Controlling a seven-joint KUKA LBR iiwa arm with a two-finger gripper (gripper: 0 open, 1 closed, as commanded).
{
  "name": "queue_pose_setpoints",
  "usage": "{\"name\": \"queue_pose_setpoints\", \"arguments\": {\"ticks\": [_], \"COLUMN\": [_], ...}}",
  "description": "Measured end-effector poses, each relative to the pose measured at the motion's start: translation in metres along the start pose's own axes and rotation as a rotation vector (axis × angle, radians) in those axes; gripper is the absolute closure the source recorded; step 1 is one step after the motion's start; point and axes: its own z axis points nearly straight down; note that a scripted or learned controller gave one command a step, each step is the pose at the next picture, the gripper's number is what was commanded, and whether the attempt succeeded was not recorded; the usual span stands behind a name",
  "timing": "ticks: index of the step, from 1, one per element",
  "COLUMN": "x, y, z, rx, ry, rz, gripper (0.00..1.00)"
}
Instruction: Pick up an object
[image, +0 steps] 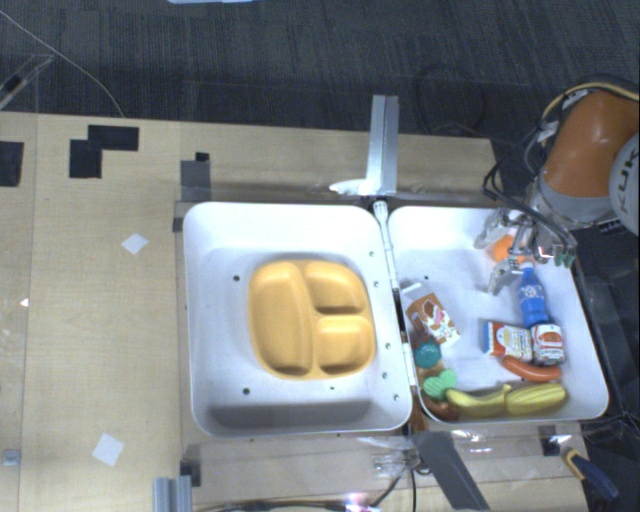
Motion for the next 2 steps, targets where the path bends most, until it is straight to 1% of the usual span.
{"name": "queue_pose_setpoints", "arguments": {"ticks": [1,2], "x": [0.011,0.090], "y": [-0.007,-0.011], "z": [-0.048,-0.004], "rx": [0.003,0.006], "ry": [-0.022,-0.025], "rz": [-0.071,-0.226], "gripper": [0.00,0.00]}}
